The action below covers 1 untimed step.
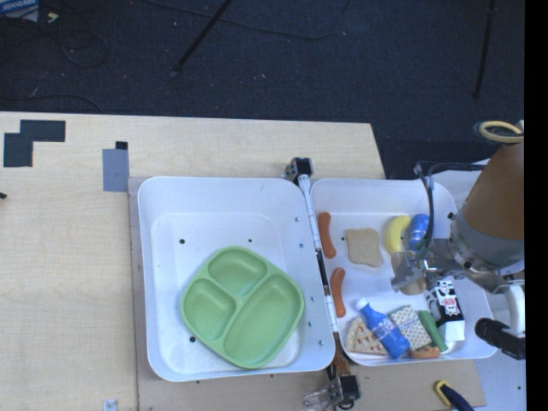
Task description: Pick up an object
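Here, gripper (409, 274) low over the middle of the right bin (368, 187), just right of the bread slice (364, 247) and just below the yellow banana (396, 232) and a small blue item (418, 228). Open or closed: cannot tell, with the grey wrist in the way. Nothing visibly held.

Probably at the choosing or descending stage, so settle on one target first. Best to favour the bread slice: flat, alone, clear of its neighbours. Centre over it, come straight down, close only once astride it, then lift vertically and check for a real hold.

Further out, treat the two sausages (326, 234) with caution, both close along the divider wall. Steer away from the crowded near edge, where the blue bottle (383, 330) lies across a waffle piece (361, 341) and touches a checkered sponge (409, 326), with a black-and-white carton (445, 302) just beside; likely to nudge several things at once there.

Beyond, in the left bin (150, 221) on the desk (68, 272), leave the green divided plate (243, 305) alone: seemingly too broad and flat for an easy pinch.
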Tool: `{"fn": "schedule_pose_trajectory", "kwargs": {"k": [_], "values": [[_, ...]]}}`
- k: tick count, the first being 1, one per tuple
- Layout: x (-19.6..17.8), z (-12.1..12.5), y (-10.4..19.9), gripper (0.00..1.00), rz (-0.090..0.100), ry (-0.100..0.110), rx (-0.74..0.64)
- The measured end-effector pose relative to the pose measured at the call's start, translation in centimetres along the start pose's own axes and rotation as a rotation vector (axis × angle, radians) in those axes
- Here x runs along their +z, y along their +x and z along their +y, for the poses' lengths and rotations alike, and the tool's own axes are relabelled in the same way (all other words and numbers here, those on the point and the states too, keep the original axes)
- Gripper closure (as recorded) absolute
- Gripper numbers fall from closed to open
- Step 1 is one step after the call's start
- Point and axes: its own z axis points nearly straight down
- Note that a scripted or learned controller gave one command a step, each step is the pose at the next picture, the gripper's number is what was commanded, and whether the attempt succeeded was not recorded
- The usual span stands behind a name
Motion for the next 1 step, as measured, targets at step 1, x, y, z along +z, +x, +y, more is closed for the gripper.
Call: {"fn": "schedule_pose_trajectory", "kwargs": {"k": [1], "values": [[-5.59,5.23,0.86,1.0,-0.001,-0.001,-0.001]]}}
